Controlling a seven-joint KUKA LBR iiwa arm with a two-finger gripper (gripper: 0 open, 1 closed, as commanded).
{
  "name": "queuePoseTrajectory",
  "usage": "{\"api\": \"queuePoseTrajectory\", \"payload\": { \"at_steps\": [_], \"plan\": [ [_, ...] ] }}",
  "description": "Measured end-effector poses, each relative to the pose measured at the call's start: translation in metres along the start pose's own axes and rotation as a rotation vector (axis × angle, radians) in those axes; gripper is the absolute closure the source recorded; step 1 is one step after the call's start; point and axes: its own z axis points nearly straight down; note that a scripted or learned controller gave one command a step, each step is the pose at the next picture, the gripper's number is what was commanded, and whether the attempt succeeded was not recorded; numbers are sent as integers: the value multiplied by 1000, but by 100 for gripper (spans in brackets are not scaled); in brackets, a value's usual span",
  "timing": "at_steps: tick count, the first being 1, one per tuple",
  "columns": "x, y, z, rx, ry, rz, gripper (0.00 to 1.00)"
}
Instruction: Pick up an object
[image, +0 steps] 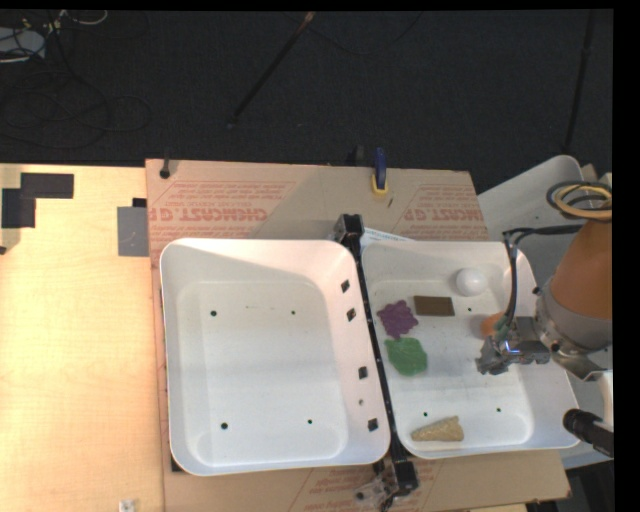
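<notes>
Two bins; end effector near right bin right edge, grip state indiscernible; left bin roomy.

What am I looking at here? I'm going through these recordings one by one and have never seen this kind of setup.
This is a single camera fixed above a bench, looking down at a slant. On the bench sit two shallow white bins side by side: the left bin and the right bin. A grey robot arm with an orange band reaches in from the right; its job is to pick up an object.

The things to pick from all lie in the right bin: a purple lump, a green lump, a small brown rectangle, a white ball, a tan wedge-shaped piece near the front edge, and something orange partly hidden beside the gripper.

The gripper is low over the right bin's right side. I cannot tell whether it holds anything.
</notes>
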Motion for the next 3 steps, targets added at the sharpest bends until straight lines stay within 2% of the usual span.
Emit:
{"api": "queuePoseTrajectory", "payload": {
  "at_steps": [1,2,3],
  "plan": [
    [56,-9,-95,-4,5,-16,100],
    [109,-9,-160,-5,6,-18,100],
    [127,-13,-28,15,6,-12,100]
  ]
}}
